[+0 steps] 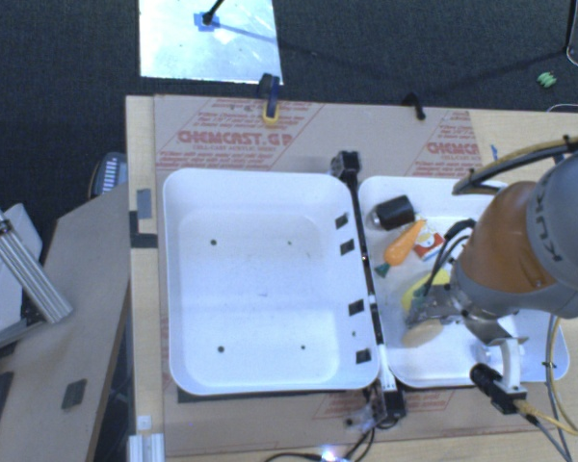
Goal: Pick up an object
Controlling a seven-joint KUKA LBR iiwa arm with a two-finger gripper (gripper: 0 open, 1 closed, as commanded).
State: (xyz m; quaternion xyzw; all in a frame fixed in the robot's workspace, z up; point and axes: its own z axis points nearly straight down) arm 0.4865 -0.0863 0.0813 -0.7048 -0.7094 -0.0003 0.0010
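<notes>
White left bin point(260, 364) beside crowded right bin point(376, 195)

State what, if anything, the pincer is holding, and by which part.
It cannot be told: the pincer is low in the right bin over a tan object, its grip hidden.

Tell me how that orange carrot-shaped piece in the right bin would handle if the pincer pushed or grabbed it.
The orange carrot-shaped piece looks like a rigid toy, so probably stiff and light. Its tapered, rounded body may roll or pivot when pushed. It lies tilted close beside a black block, which could crowd a grasp.
</notes>
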